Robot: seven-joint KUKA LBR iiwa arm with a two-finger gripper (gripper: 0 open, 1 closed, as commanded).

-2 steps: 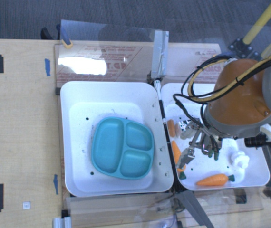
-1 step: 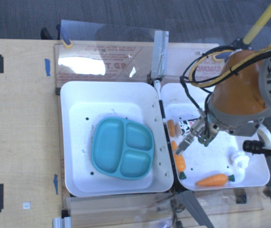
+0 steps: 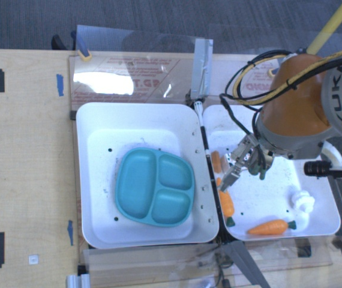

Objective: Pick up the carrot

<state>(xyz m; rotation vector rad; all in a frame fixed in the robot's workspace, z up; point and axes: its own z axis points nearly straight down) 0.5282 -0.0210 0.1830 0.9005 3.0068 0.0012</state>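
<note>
Carrot [image 3: 268, 227] position: near wall of the right bin [image 3: 327, 221], at about 5 o'clock in that bin, lying flat. Long axis runs roughly 3 o'clock to 9 o'clock, slightly tilted; the green stem end points toward 3 o'clock, the tapered tip toward 9 o'clock. A white object [image 3: 303, 204] sits just beside the stem end. A second orange vegetable piece [image 3: 225, 203] lies along the bin's left wall, with a smaller orange piece [image 3: 216, 161] beyond it.

The claw [image 3: 238, 168] hangs above that left-wall area, apart from the carrot. Whether its fingers are spread or pressed together cannot be determined here.

Risk, as a judgement: a descent from this position would likely meet the left-wall pieces instead of the target. The near wall may also block one finger.

The left bin [image 3: 93, 161] holds a teal divided plate [image 3: 155, 186]. The tabletop [image 3: 21, 161] lies beyond, at 9 o'clock.
</note>
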